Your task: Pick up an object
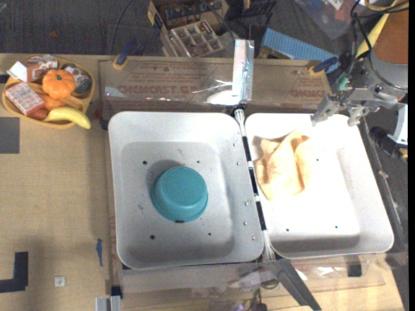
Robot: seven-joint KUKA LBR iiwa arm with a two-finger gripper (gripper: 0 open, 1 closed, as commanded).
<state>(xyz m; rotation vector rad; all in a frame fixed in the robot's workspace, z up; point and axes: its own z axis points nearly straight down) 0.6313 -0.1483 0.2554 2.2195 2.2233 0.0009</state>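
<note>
Hanging over the far right corner of the right bin (373, 173), the tool (338, 114) sat at the end of the grey arm (382, 63), whose orange band (397, 34) showed at the upper right. Tool fingers pointed down toward the bin rim; whether they were apart or together could not be made out at this resolution, and nothing was seen between them.

Right bin held a crumpled tan cloth (282, 164), lying against the bin's left wall, near the divide between the two bins. Cloth sat apart from the tool, down and to the left of it.

Left bin (130, 141) held a teal bowl (180, 194), upside down, roughly at the centre of the bin floor, touching nothing else.

Worktop (45, 206) to the left was light wood. At its far left corner stood a basket (14, 99) with toy food: an orange pumpkin (58, 83), a yellow banana (69, 116) on the near edge, and small boxes.

Behind the bins lay a clear plastic sheet (175, 89) across a brown board.
</note>
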